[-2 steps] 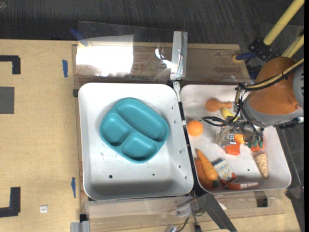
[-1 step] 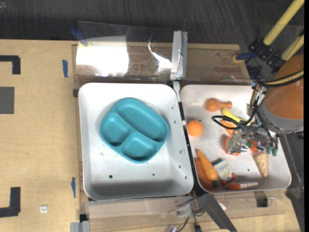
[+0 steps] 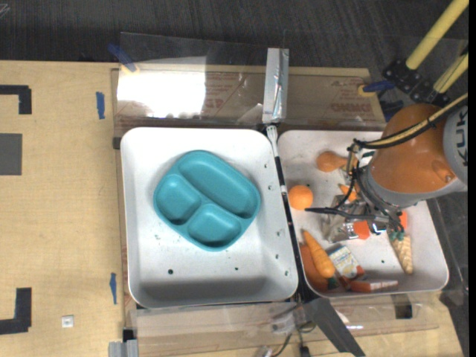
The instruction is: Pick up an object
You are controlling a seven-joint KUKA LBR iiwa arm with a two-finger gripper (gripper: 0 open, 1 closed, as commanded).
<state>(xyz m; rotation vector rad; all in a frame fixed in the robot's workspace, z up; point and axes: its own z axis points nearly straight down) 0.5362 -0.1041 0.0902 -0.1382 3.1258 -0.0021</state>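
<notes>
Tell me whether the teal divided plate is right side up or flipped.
Right side up: the teal divided plate in the left bin shows its three hollow compartments facing the camera.

Two shallow white bins side by side on a tan bench point(image 3: 59, 222). In the left bin point(image 3: 141, 274), a teal divided plate point(image 3: 207, 198), tilted across the middle. In the right bin point(image 3: 431, 270), the grey arm with its orange band point(image 3: 411, 158), reaching in from the right, the gripper point(image 3: 355, 218) low over the clutter. Near it an orange ball point(image 3: 300, 198), a carrot point(image 3: 317, 253) toward the near-left corner, a corn cob point(image 3: 404, 252) by the right wall, and a red marker point(image 3: 374, 285) along the near wall.
</notes>
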